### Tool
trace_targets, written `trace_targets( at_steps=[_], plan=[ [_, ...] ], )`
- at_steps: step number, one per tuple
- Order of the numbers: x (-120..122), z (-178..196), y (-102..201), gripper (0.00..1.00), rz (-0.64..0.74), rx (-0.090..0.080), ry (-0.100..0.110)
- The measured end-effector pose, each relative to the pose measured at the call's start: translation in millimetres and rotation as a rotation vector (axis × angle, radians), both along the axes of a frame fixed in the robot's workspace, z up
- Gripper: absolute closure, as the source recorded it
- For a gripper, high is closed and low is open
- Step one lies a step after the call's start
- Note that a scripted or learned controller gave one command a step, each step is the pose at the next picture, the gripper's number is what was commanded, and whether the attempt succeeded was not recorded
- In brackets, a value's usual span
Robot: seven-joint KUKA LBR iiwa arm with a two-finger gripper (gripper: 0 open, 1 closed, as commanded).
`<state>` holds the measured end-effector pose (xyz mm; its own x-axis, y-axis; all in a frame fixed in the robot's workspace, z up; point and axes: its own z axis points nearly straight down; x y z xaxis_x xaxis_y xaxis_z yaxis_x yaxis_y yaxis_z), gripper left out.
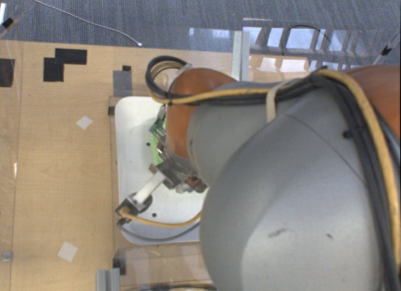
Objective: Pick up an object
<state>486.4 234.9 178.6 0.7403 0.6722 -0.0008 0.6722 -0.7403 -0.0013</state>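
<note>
Green item [154, 142] is noted just above the tool [178, 180], left of centre; the tool's opening cannot be told.

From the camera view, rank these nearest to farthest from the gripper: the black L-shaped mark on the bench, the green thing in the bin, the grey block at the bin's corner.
1. the green thing, in the white bin, right beside the gripper.
2. the grey block, at the bin's far left corner.
3. the black L-shaped mark, farther left on the bench.
</note>
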Motion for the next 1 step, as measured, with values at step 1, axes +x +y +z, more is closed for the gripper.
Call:
trace_targets(
  at_steps=[1],
  plan=[
    [0.4, -7.3, -0.4, 1.00, -0.335, 0.001, -0.001]
  ],
)
